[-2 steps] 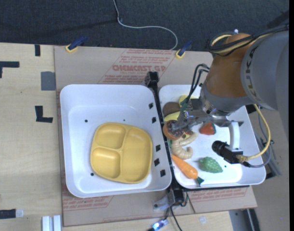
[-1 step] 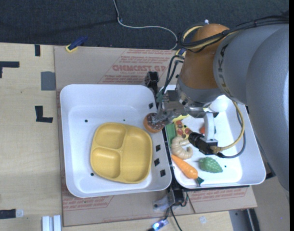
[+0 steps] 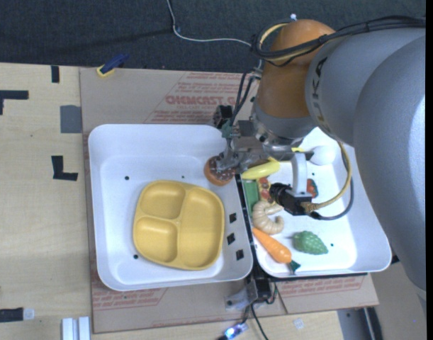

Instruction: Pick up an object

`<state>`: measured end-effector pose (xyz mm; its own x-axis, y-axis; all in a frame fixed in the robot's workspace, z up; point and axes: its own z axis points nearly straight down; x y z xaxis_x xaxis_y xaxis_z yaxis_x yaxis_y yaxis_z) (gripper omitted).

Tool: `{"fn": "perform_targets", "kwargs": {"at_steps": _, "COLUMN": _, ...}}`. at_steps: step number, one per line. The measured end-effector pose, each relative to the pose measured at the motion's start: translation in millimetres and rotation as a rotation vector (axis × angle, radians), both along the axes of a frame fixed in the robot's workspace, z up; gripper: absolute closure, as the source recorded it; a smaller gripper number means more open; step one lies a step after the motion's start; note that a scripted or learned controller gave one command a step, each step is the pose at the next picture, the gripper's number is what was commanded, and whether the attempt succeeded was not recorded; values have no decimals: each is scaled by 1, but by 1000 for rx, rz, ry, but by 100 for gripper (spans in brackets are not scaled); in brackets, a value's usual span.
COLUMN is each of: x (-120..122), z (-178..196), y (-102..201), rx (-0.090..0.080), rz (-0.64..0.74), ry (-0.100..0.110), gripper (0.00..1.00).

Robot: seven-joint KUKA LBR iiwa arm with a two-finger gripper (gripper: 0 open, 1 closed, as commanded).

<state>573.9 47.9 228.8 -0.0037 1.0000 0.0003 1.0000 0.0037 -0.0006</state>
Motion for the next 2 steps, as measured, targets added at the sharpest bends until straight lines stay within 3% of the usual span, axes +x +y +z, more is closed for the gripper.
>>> {"fn": "perform_targets", "kwargs": {"at_steps": 2, "x": -7, "z": 1, "y": -4, "rx": -2, "rz": -3, "ry": 2, "gripper": 100}}
